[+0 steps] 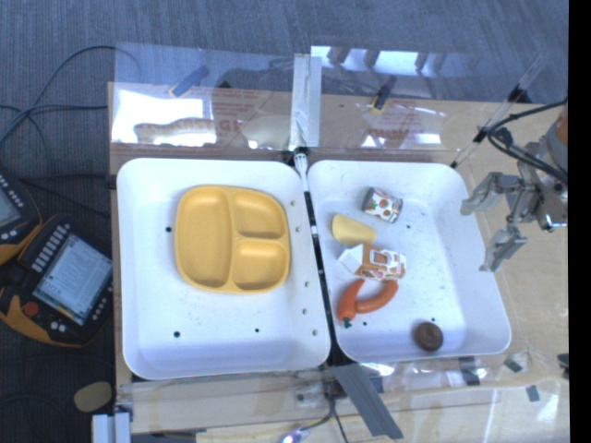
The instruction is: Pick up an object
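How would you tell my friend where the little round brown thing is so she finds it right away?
Look at the right white bin, the one with the small items. Go to its near right corner, past the orange carrot. There the round brown thing lies alone: it is dark and the shape of a cookie, while its neighbours are yellow, orange or white.

Two bins (138, 275). One yellow tray (231, 238). One can (381, 205), one cheese wedge (352, 229), one carton (379, 264), one carrot (367, 301), one brown puck (428, 337).
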You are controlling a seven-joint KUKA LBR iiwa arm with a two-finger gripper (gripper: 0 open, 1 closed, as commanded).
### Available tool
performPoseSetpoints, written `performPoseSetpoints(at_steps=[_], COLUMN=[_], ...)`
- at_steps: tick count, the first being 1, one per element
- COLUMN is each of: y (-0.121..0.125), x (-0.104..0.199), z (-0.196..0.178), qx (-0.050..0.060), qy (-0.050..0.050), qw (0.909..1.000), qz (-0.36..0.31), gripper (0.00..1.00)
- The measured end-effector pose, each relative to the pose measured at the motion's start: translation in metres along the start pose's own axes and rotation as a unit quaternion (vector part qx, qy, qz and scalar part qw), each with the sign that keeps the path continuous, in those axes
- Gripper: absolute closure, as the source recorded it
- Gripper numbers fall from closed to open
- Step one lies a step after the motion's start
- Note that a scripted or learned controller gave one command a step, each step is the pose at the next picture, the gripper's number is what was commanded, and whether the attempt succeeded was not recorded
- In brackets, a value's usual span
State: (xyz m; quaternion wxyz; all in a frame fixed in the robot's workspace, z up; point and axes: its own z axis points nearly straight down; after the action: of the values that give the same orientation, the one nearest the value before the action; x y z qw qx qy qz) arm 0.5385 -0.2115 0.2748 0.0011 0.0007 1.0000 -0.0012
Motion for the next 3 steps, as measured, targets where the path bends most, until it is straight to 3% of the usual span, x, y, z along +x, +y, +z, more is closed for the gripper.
performPoseSetpoints(at_steps=[1,2,3], y=[-0.011,-0.011,-0.011], x=[0.054,0.055,-0.034], z=[0.097,0.154,0.185], qx=[0.0,-0.001,0.0], qy=[0.001,0.002,-0.005], qw=[0.9981,0.9907,0.9843], qz=[0.061,0.136,0.177], gripper=[0.0,0.0,0.0])
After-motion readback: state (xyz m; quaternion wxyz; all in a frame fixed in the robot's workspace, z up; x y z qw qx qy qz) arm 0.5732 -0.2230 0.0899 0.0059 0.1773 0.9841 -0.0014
